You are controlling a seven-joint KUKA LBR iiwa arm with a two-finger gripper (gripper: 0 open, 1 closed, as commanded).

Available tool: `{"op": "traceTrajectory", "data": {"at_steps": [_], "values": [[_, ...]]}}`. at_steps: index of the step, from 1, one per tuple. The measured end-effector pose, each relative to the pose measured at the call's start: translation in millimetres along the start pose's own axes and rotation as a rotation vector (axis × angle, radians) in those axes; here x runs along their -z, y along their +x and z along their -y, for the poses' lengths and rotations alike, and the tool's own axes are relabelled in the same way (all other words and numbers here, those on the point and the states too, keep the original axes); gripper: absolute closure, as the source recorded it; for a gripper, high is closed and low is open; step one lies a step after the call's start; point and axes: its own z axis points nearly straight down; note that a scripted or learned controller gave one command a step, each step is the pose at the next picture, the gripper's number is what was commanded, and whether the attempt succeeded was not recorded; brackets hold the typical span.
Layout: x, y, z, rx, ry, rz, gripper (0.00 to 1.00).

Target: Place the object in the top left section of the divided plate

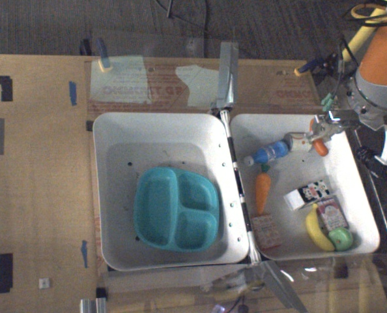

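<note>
Divided plate (176, 208) sits in left bin (115, 135). Claw (318, 135), finger state unclear, near blue bottle (270, 153): light, slick, rolls; grab across the body.

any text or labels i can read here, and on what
None reads clearly.
Cardboard sheet behind the bins: a row of large reddish printed letters, too faint and blurred to make out.
Small white box in the right bin: black markings, too small to read.
Pink packet by the banana: print too small to read.
</note>
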Motion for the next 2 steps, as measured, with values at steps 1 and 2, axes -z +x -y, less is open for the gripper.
{"op": "traceTrajectory", "data": {"at_steps": [1,2], "values": [[-52,90,10,0.032,0.004,-0.001,1.0],[-54,171,43,-0.2,0.007,-0.001,1.0]]}}
